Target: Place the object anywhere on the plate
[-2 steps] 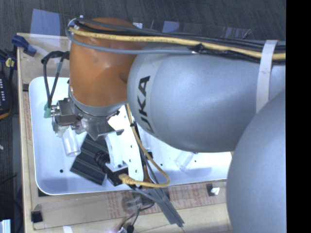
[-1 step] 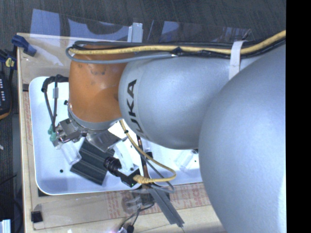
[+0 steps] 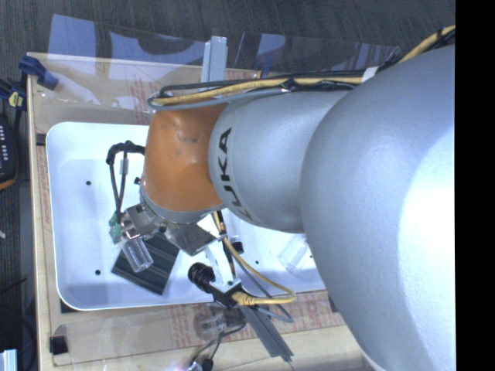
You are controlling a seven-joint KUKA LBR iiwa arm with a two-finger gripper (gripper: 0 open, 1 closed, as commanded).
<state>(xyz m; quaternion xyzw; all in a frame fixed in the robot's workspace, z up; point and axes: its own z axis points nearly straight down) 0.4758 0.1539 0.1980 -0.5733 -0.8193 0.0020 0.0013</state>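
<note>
Clear plastic fingers (image 3: 138,255) of mine hang just over a dark, flat, ribbed slab (image 3: 147,267) in the left white bin (image 3: 66,207); whether they are parted or closed I cannot tell. To do this well I should come straight down and grip it across its narrow width. It looks thin, black and rigid.

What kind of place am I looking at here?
Probably a robotics lab or test bench: a big grey KUKA arm with an orange band reaches over a shallow white bin, with cables along it.
</note>
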